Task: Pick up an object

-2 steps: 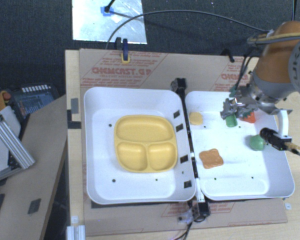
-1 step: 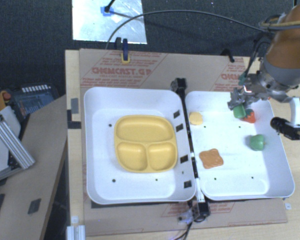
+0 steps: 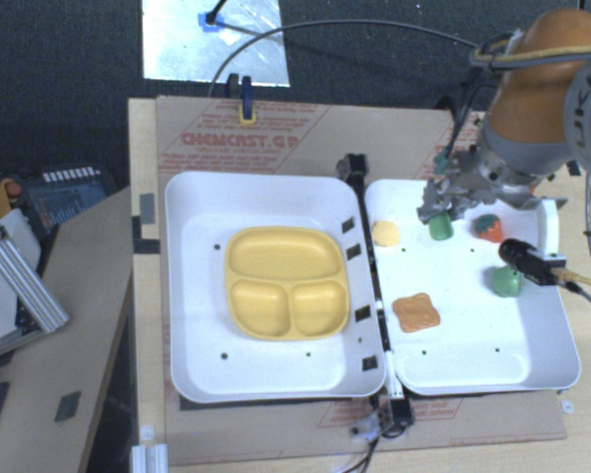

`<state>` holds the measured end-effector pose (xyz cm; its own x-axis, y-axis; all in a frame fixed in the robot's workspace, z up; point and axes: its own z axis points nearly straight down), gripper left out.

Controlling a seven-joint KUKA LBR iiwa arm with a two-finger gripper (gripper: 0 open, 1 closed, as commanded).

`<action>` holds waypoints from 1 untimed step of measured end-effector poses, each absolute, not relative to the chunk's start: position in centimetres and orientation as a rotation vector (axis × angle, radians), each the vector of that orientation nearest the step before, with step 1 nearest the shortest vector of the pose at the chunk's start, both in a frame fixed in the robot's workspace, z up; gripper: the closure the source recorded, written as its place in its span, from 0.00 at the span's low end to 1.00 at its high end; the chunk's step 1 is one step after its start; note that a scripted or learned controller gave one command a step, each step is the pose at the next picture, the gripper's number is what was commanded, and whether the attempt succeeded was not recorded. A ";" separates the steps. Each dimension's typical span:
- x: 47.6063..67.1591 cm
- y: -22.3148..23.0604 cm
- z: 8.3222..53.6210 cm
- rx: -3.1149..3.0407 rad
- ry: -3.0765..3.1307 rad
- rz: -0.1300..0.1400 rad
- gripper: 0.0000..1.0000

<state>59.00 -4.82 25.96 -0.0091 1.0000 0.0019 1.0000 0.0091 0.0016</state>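
We see the grey arm's gripper (image 3: pixel 439 208) low over the far part of the right shallow white bin (image 3: pixel 473 358); its jaws pinch a small green cylindrical object (image 3: pixel 440 229), which hangs just at the fingertips; beside it lie a pale yellow round piece (image 3: pixel 385 233), an orange flat waffle-like piece (image 3: pixel 416 312), a red-and-green toy (image 3: pixel 489 228) and a green lump (image 3: pixel 506 282); the left white bin (image 3: pixel 192 215) on the desk bears a yellow three-compartment plastic tray (image 3: pixel 284 282).
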 end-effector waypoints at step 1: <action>58.0 0.1 24.6 -2.210 -2.231 -0.003 1.00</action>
<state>57.96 0.07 24.61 -0.0091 1.0000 0.0021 1.0000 0.0091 0.0003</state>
